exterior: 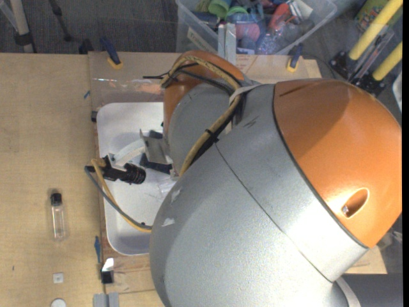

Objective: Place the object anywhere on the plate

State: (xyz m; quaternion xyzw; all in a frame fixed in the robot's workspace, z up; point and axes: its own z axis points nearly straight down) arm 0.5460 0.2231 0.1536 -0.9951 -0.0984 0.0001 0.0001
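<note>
Arm (268,197): seen closest to the lens as a grey shell with an orange band (345,158); it reaches in from the right and is spread over most of the frame.
Hand (152,152): lowered over the white bin, near its middle. Whether it is apart or together cannot be told.
White bin (118,123): set on the desk (38,120). Its left wall and near-left corner are seen; the rest is covered by the arm.
Object: its place cannot be told, as the bin's floor is largely hidden by the arm.
Vial (57,216): small and clear with a black cap, laid on the desk well left of the bin, its cap pointed away from the camera.
Blue clamps: fixed at the desk's far edge, one (113,56) by the bin's far-left corner, another (294,59) further right.
Clear tub (192,8): placed beyond the desk and packed with colourful toys.
Yellow foam tubes (383,11): leaned in the top right corner.
</note>
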